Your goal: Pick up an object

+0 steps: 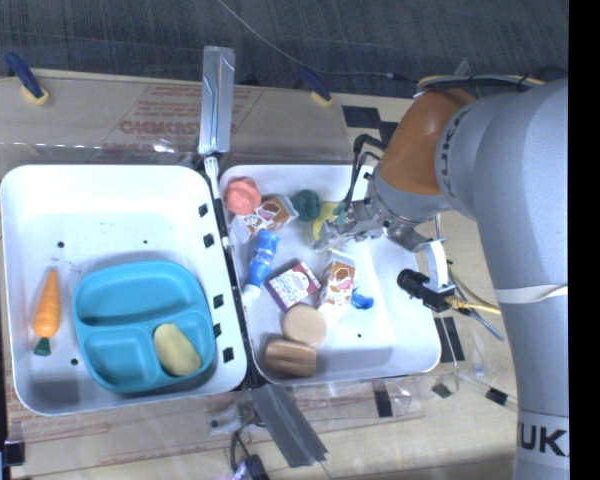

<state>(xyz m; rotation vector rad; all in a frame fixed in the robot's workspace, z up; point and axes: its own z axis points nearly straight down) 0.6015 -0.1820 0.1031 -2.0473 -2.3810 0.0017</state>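
reaching in from the right, the grey arm [500,168] with its orange band [420,153] placed the gripper [342,223] low over the right bin [400,343], among the objects at its upper middle. the finger state could not be determined; the wrist body covered most of it. a small packet [339,281] lay just below the gripper, beside a maroon packet [293,285]. a blue bottle [263,253], a pink piece [242,195] and a dark green piece [306,204] lay to its left. two tan rounds [298,340], possibly toy bread, sat near the front wall. the left bin [100,193] contained a blue divided tray [130,318] holding a yellow potato-like piece [177,349], and a carrot [46,306].
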